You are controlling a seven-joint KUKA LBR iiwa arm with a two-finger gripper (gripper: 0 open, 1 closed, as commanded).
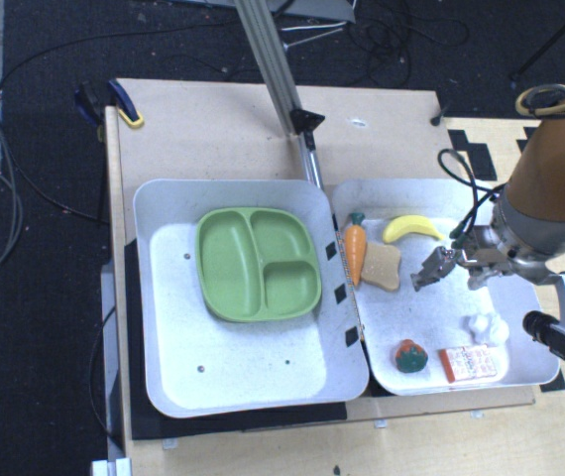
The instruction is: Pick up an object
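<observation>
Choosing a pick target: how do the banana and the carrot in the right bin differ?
The banana is yellow and curved, lying crosswise near the bin's far side; the carrot is orange with a green top, straight, lying lengthwise by the left wall. The carrot touches the bread slice; the banana lies just beyond it. Both sit in the right bin, left of the gripper.

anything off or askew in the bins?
Nothing spilled or damaged. The carrot leans against the bread in the right bin, near the banana. The green plate lies flat in the left bin. The claw hangs over the right bin, beside the bread.
</observation>
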